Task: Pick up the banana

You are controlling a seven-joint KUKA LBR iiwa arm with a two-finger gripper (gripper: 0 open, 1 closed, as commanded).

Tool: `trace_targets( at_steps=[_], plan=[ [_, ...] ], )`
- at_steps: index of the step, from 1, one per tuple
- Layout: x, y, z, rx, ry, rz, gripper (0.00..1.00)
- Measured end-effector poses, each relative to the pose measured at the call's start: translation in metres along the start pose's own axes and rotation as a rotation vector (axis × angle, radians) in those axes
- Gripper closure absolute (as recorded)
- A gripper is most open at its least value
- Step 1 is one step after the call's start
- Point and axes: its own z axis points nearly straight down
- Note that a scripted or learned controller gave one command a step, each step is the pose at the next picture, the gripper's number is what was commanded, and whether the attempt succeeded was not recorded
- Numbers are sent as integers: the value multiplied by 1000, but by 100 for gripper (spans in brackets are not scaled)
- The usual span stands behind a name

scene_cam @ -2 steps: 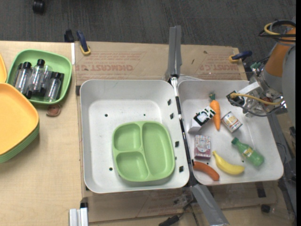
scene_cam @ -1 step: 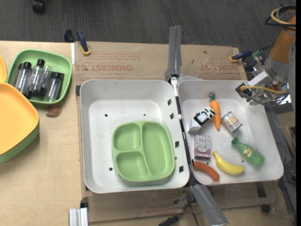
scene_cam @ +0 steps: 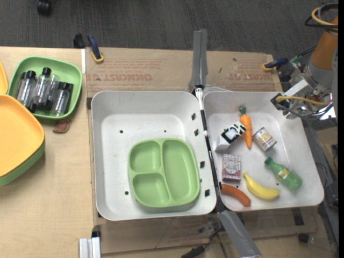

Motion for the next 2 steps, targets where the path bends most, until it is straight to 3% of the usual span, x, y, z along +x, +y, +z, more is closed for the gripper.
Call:
trace_targets(
  at_steps=[1, 2],
  plan=[
    [-34, -31, 57, 2, 2, -51, 100],
    [-10, -4, 36, 0, 3, 248, 100]
  ],
)
